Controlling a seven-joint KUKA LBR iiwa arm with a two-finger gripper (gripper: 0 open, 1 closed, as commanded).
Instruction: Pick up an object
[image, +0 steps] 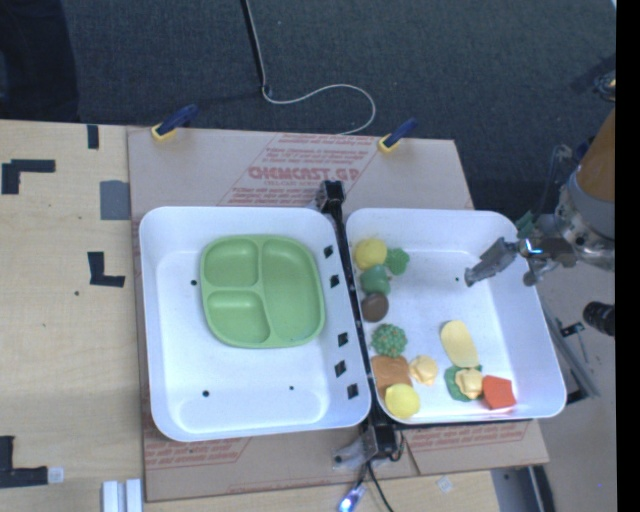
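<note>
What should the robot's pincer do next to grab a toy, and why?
Probably move left and down toward the pale yellow toy. The pincer hangs over bare floor of the right bin, and that toy lies fairly apart from the others.

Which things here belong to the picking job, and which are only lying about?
For the job: gripper; yellow ball; brown ball; broccoli; orange block; right bin.
Lying about: green divided plate; left bin; white cable; two clamps.
</note>
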